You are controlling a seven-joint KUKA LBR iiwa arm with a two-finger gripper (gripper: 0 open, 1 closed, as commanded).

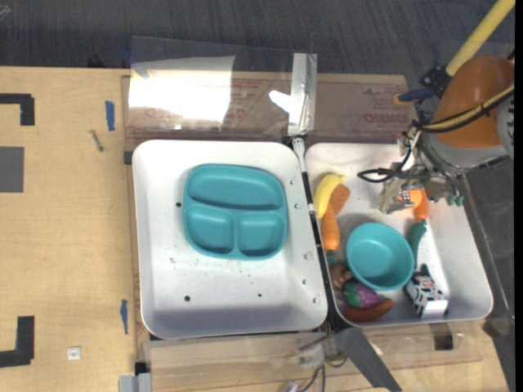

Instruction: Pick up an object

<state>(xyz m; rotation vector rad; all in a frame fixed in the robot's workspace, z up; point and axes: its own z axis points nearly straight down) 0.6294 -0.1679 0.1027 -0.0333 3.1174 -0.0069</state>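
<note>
Right, eyes on the small orange carrot (pixel 420 207) with the green top, because that looks like the piece in play. It lies in the right bin (pixel 478 276), up in the far half, near the right wall. Its long axis runs roughly from the far side of the bin toward the near side, orange end far, green end near, pointing down toward the bowl (pixel 377 256).

The gripper (pixel 409 193) hangs right over the orange end, touching it or just above it; from this angle I can't say which. Whether the gripper is open or closed, I cannot tell, with wires and metal all tangled in together there. So I wouldn't call the carrot held. My guess is that the pick turns on this: the carrot sits just to the near side of the gripper, so the closing has to come across its narrow width, not along its length.

Moving outward: the teal bowl sits just beside the green top, mid-bin. A banana (pixel 325 193) and a second orange piece (pixel 330 231) line the left wall. A small black-and-white box (pixel 426 294) rests in the near right corner, its print too small to read. Some red and purple bits (pixel 364 298) tuck under the bowl's near edge.

The left bin (pixel 155 219) carries a teal divided plate (pixel 235 211), well apart from the action. The cardboard (pixel 359 109) behind has reddish lettering, but I can't make it out.
</note>
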